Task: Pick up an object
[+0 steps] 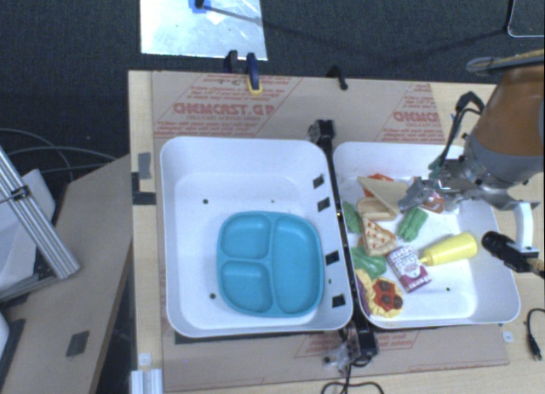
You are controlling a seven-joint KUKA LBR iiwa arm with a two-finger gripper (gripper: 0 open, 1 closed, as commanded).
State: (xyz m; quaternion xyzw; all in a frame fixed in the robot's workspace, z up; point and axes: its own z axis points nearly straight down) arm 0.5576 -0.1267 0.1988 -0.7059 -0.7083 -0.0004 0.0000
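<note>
My arm (511, 120) is grey with an orange band. Both bins (247, 158) are white; the left holds a light-blue divided tray (271, 263). In the right bin lie a yellow bottle (449, 249), a green piece (412, 223) and a maroon-and-white carton (408, 267).

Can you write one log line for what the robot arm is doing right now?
arm: reaching in over right bin | claw: low among toy food, by green piece | grasp: unclear | blue tray: in left bin

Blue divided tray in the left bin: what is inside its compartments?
Nothing visible: the blue divided tray shows three bare compartments. Whatever lies under it on the left bin floor is covered.
</note>
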